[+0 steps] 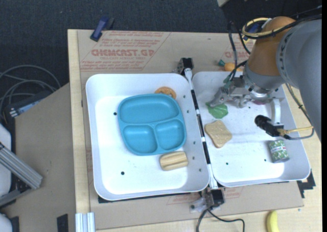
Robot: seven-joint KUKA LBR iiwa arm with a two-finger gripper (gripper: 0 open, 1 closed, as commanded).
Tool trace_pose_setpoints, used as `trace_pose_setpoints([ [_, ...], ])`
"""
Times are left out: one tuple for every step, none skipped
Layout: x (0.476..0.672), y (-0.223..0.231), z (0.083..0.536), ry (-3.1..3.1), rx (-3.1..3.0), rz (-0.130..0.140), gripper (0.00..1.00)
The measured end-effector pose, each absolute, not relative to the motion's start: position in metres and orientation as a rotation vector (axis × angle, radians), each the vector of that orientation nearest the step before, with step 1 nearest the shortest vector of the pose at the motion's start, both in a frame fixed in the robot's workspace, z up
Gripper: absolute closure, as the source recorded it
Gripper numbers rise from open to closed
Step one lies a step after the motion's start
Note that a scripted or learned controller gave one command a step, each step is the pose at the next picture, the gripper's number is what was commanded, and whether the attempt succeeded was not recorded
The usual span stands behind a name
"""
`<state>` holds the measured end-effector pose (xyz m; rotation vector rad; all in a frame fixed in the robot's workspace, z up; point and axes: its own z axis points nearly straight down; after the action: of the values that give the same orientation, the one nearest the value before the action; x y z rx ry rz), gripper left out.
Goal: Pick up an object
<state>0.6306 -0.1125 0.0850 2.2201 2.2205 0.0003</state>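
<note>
Pincer [231, 96] hovers just beside green object [218, 109].

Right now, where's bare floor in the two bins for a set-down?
Left white bin: free strip left of and below the blue divided plastic tray. Right white bin: bare near edge, between tan bread slice and green patterned block. Crowded around the claw and green leaf.

Right of frame centre, a green leaf-shaped object [218, 109] lies flat. Just below it a tan toast-like slice [218, 133] lies flat. At lower right sits a small green speckled block [278, 151]. At centre-left a blue divided plate [152, 123] rests flat; a tan bread roll [173, 160] lies just below it, an orange-brown round piece [165, 92] above.
</note>
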Motion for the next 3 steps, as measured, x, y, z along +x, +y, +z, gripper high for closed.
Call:
trace_pose_setpoints([
  [0.631,-0.112,0.095,2.219,2.219,0.003,1.00],
  [0.631,-0.112,0.095,2.219,2.220,0.003,0.00],
  [0.658,-0.134,0.081,2.241,2.261,-0.036,0.00],
])
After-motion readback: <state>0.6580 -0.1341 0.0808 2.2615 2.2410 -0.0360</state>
